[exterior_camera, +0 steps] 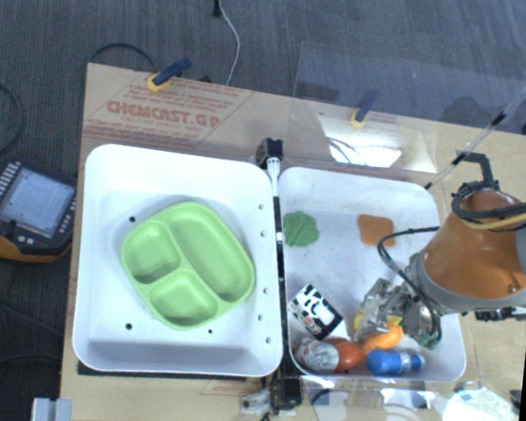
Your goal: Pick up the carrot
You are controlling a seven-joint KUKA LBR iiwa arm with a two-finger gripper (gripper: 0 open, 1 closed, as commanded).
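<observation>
Two-finger metal pincer, grip state unclear, lowered from the right over small orange carrot, long axis up-right.

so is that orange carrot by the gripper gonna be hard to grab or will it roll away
The carrot looks small, smooth and rounded, so it may slip or roll under a push. It lies crowded among the blue item and the red one in the right bin, which probably hinders rolling but complicates a clean pinch by the gripper.

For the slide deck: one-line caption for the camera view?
Gripper lowered over the carrot amid clutter in the right bin; green plate in left bin.
</observation>
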